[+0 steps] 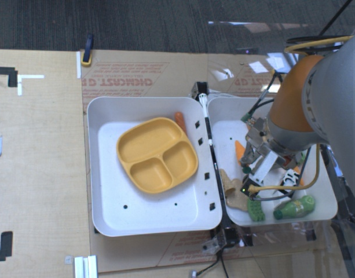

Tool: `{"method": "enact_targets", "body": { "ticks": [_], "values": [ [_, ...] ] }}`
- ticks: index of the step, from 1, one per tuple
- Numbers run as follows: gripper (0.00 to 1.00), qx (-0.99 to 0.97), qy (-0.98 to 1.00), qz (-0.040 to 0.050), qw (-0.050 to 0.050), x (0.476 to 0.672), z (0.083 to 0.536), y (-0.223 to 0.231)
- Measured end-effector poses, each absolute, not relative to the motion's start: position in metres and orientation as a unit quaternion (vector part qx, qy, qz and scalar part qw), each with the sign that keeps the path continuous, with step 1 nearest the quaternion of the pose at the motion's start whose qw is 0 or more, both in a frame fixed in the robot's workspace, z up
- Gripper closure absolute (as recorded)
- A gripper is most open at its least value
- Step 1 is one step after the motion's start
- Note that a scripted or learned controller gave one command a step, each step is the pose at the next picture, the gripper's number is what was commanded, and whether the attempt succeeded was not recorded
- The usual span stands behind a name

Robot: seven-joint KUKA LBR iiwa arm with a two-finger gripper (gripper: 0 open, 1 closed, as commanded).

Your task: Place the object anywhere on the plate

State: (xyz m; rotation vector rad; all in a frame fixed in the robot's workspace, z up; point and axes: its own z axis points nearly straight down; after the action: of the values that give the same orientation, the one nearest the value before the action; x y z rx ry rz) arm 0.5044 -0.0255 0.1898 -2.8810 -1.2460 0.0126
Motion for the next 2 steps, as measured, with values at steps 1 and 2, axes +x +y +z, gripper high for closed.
{"method": "enact_targets", "body": {
  "ticks": [1,2],
  "values": [
    [1.0,-0.869,-0.495,0.0044,0.003,0.504,0.19,-0.045],
    [1.0,-0.746,-0.666,0.0006,-0.001,0.496,0.236,-0.055]
  ]
}}
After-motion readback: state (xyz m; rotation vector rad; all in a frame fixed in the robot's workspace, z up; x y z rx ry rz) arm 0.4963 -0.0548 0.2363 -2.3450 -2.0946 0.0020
